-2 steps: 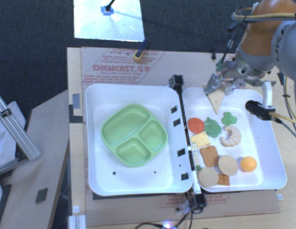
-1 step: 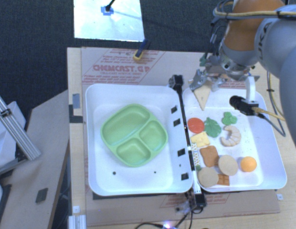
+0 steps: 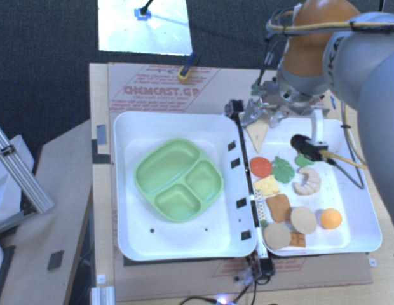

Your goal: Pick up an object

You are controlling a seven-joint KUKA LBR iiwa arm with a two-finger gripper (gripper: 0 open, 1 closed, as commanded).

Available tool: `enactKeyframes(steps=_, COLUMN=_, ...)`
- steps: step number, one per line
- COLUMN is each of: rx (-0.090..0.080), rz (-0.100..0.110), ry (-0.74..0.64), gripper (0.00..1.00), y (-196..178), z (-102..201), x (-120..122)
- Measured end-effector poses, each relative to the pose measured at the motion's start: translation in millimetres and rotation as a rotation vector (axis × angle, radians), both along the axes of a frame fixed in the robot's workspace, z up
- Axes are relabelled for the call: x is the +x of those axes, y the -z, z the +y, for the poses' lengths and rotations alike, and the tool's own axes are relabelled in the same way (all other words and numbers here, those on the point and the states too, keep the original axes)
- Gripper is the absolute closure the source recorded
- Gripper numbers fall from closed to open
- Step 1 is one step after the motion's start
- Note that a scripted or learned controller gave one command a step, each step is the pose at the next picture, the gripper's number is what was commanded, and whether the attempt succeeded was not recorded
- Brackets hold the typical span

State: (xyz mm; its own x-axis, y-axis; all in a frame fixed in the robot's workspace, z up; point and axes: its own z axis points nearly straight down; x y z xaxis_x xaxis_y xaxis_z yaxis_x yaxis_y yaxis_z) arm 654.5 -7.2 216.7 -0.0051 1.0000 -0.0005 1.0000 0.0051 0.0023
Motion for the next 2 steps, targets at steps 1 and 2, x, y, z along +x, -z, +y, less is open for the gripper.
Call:
enactKeyframes(steps=1, rx=0.001, rz=0.000, ry=-0.001, gripper=1.00, y=-11.7, z=11.2, x=7.6)
enactKeyframes(steps=2, rx=0.000, rz=0.001, ry=0.004, gripper=1.00, y=-10.1, z=9.7, x=1.3)
